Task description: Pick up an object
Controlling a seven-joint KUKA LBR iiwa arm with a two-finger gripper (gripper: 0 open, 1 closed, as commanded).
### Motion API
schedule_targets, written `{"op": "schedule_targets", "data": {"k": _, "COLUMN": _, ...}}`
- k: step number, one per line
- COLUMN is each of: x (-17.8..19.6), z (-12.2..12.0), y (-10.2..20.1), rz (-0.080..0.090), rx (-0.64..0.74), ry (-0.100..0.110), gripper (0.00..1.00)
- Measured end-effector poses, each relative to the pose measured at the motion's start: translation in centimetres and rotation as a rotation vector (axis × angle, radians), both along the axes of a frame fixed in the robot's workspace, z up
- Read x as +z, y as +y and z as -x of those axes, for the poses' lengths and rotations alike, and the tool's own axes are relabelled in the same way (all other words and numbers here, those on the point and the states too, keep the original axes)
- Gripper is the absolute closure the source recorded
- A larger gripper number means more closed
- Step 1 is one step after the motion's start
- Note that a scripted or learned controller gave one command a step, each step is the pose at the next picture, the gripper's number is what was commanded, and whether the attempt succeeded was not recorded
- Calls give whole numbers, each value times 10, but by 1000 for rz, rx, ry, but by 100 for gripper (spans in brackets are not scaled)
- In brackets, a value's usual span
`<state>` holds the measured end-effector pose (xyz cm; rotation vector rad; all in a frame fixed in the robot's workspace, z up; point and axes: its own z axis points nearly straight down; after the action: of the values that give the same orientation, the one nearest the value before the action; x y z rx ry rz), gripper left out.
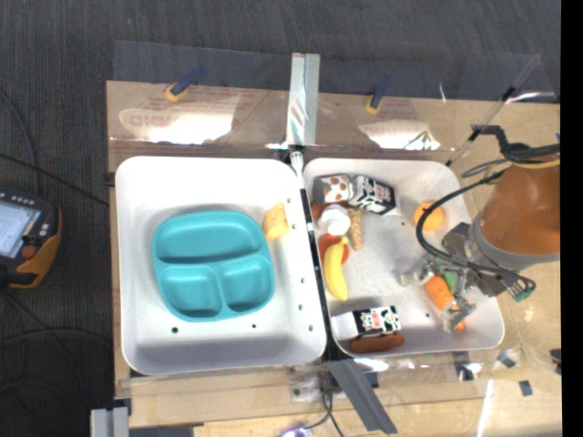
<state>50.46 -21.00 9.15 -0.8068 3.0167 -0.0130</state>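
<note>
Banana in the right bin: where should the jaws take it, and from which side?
Likely best at the middle of the banana, coming straight down, jaws closing across its narrow width. It lies flat and lengthwise beside the bin divider, so its sides there look most reachable.

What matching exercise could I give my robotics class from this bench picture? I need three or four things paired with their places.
Things:
1. teal tray
2. banana
3. hot dog
4. milk carton

Places:
A. near edge of the right bin
B. middle of the left bin
C. far end of the right bin
D. left side of the right bin, by the divider

Pairs: 1-B, 2-D, 3-A, 4-C
</note>
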Motion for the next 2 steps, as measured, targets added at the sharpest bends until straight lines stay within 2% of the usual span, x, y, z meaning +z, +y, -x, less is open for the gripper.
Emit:
{"op": "schedule_targets", "data": {"k": 1, "x": 10, "z": -1, "y": 2, "rz": 0, "rx": 1, "ry": 1, "gripper": 100}}
{"op": "schedule_targets", "data": {"k": 2, "x": 0, "z": -71, "y": -12, "rz": -8, "rx": -329, "ry": 10, "gripper": 100}}
